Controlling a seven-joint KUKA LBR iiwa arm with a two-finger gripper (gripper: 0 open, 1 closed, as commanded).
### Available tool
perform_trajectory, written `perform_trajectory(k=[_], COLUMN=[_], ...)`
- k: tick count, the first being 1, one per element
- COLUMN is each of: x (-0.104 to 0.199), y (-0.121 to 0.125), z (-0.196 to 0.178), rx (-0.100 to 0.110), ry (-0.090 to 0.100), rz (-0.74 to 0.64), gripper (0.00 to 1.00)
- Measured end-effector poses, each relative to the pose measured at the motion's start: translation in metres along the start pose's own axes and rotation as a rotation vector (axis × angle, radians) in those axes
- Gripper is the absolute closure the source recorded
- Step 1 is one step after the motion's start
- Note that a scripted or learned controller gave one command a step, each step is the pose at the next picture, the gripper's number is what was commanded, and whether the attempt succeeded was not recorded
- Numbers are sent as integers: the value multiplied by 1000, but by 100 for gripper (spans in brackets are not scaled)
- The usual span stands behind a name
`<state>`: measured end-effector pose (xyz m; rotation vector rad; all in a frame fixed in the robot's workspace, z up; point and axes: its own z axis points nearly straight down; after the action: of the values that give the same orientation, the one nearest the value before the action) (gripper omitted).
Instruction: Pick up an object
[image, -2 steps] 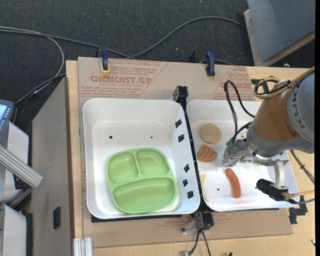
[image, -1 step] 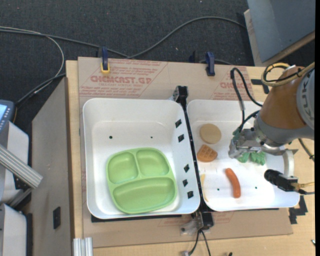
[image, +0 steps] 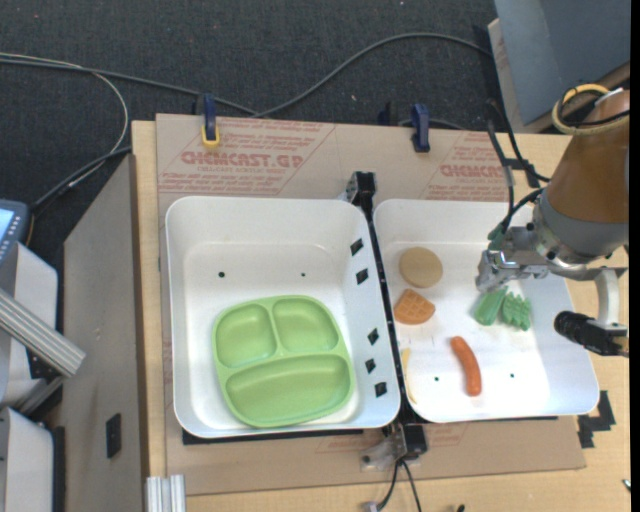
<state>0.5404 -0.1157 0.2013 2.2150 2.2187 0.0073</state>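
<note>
**Inspector A:** We start at the gripper (image: 497, 283). It sits low over the right bin (image: 560, 395), directly above a green leafy toy (image: 503, 308). Whether it is open or closed we cannot tell, and we cannot confirm that the green piece is held. The piece lies on the bin floor, its upper end meeting the gripper's tip.

**Inspector B:** Agreed. Behind it we note the arm (image: 590, 185), orange band above the wrist, entering from the right.

**Inspector A:** Moving outward in the same bin: a red sausage (image: 466, 364) lies below and left of the green piece, apart from it. Near the bin's left wall we record a round tan cookie (image: 421, 267) and, just beneath it, an orange wedge (image: 414, 307).

**Inspector B:** In the left bin (image: 190, 300) we find a green divided plate (image: 284, 358), three compartments, lying flat toward the near side. Both bins rest on a cardboard sheet (image: 300, 150) held by two clamps at the far edge.
</note>
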Motion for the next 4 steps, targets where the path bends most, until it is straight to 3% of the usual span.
perform_trajectory(k=[1, 4], x=[0, 153], y=[1, 67], z=[-8, -23], rx=[6, 5], ry=[2, 5], rz=[0, -6], gripper=[100, 100])
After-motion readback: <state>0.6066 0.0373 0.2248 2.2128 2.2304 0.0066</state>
